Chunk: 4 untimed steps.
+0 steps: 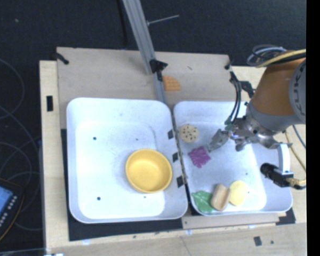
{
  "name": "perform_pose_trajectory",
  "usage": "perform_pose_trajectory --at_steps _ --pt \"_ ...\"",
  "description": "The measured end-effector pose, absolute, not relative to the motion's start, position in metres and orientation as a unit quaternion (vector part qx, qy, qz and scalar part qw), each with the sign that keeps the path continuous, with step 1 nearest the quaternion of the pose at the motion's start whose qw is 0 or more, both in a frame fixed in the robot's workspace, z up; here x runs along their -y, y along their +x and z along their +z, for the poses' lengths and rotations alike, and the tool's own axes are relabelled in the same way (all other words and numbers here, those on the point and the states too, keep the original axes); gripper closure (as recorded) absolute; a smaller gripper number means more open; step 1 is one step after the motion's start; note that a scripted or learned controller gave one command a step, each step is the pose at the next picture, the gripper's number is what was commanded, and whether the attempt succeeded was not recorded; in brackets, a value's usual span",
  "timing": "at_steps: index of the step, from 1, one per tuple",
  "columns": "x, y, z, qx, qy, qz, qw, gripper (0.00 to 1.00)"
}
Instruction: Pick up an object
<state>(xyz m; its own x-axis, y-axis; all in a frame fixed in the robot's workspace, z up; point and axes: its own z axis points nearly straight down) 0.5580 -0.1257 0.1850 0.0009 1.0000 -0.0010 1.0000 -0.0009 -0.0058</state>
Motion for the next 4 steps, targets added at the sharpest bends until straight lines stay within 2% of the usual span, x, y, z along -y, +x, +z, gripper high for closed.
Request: perform_pose_trajectory --at_steps 1,2,3,4 --pt "0.135 0.551 0.135 0.707 -0.708 0.0022 0.001 0.00" --pt "0.135 0.553 0.149 0.705 -0.709 -0.0015 -0.001 1.00" --pt "0.143 0.548 0.206 0.705 -0.709 -0.0020 -0.004 1.00" --pt "0.144 0.549 0.206 0.705 -0.709 -0.0007 -0.001 1.00"
